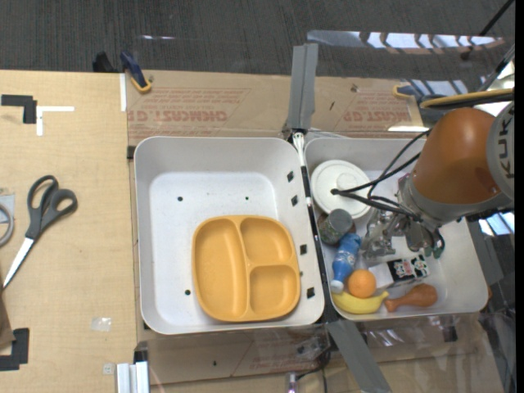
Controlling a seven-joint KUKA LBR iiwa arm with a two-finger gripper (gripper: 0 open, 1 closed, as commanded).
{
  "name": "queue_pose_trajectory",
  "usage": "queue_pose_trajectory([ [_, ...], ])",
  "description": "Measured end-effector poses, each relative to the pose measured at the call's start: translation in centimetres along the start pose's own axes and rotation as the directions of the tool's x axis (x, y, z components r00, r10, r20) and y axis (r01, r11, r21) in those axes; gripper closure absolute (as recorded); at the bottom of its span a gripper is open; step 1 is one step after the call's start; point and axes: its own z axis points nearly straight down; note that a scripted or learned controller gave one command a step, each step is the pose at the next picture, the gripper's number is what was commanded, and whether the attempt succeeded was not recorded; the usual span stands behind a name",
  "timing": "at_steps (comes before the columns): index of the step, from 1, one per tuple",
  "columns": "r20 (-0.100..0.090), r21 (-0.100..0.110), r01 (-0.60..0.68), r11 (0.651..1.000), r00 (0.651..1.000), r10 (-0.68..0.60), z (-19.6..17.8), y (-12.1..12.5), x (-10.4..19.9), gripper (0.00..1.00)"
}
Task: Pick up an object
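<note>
- From my seat I see two shallow white bins side by side on the desk [65,301]; the arm [458,166] reaches in from the right over the right bin [479,297].
- The left bin [213,178] holds one thing: an orange divided plate [246,267] with three compartments, lying flat in the lower middle of the bin. I can see nothing in any of its compartments.
- The right bin is crowded. A white round plate [340,185] lies at its upper left, partly crossed by the arm's black cables.
- Just below that plate sits a grey, can-like item [334,226], and touching it from below is a blue and white bottle [344,259] lying on its side.
- Along the near wall lie an orange ball [361,283], a yellow banana [360,303] curved under it and touching it, and a brown drumstick-shaped toy [413,297] to the right of them.
- A small black and white card-like item [408,267] lies just above the drumstick.
- The gripper [385,236] hangs low in the middle of the right bin, above the bottle and the ball; its metal parts blur together and I cannot tell how it stands, nor see anything in it.
- On the desk to the left, well apart from the bins, lies a pair of scissors [39,215] with black handles.
</note>
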Motion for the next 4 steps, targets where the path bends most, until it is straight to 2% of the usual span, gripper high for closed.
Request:
queue_pose_trajectory([
  [1, 0.002, 0.001, 0.025, 1.0, 1.0, -0.025, -5.4, -10.2, -2.6, 1.0],
  [2, 0.004, 0.0, -0.23, 0.973, 0.973, 0.23, 0.0, -9.6, -9.0, 1.0],
  [3, 0.002, 0.001, -0.375, 0.927, 0.927, 0.375, -12.9, -6.6, -4.9, 1.0],
  [4, -0.002, 0.001, -0.4, 0.916, 0.916, 0.4, -1.0, -4.4, -1.9, 1.0],
])
